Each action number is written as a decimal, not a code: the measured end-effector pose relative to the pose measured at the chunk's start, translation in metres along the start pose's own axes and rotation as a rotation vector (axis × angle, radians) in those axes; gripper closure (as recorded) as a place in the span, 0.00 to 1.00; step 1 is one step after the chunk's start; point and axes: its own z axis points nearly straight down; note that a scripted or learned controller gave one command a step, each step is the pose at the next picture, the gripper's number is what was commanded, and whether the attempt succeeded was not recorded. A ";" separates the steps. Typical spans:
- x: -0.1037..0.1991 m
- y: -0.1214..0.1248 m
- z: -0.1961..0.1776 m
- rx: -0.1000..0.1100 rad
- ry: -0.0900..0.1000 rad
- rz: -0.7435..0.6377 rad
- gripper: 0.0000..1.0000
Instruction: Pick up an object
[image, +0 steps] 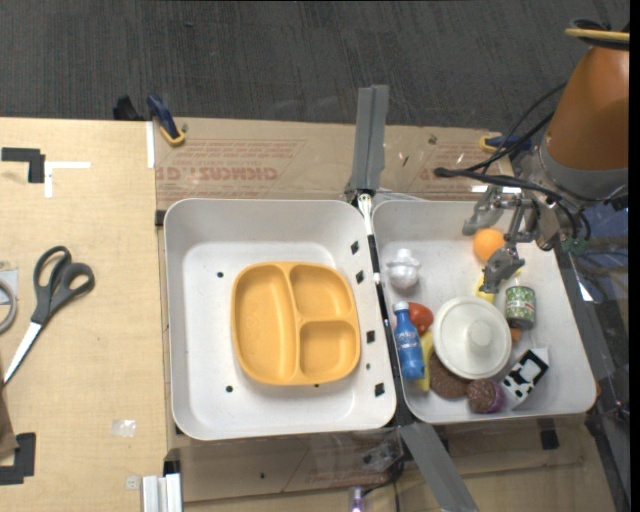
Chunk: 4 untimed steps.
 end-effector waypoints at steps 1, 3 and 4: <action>-0.049 -0.009 0.100 0.001 -0.001 -0.023 0.00; -0.049 -0.052 0.145 0.002 -0.005 -0.086 0.00; -0.029 -0.106 0.145 0.001 -0.003 -0.011 0.00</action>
